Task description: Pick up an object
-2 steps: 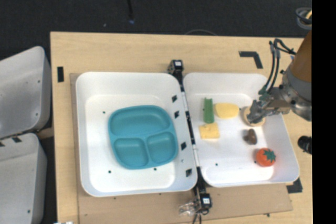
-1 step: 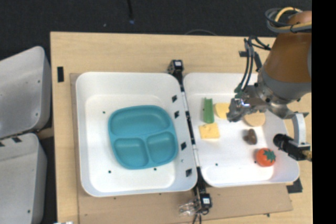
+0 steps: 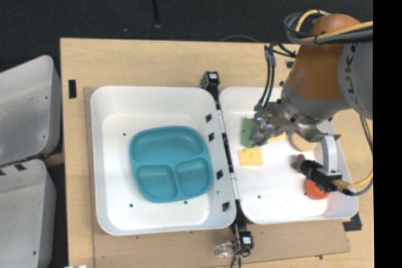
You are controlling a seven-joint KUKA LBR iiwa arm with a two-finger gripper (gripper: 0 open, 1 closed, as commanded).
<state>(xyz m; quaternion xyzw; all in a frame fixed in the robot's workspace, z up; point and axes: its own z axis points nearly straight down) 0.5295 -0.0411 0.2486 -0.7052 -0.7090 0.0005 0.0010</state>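
Watching pincer [image 3: 260, 128]: over your right white bin [image 3: 276, 210] — grip state unclear
Flat green piece [image 3: 247, 129]: beside it
Yellow foam wedge [image 3: 252, 157]: just below

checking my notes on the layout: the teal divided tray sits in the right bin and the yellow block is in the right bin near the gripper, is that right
Not quite. The camera view shows the teal divided tray in the left bin, not the right one. The rest holds: the yellow block lies in the right bin, near the gripper.
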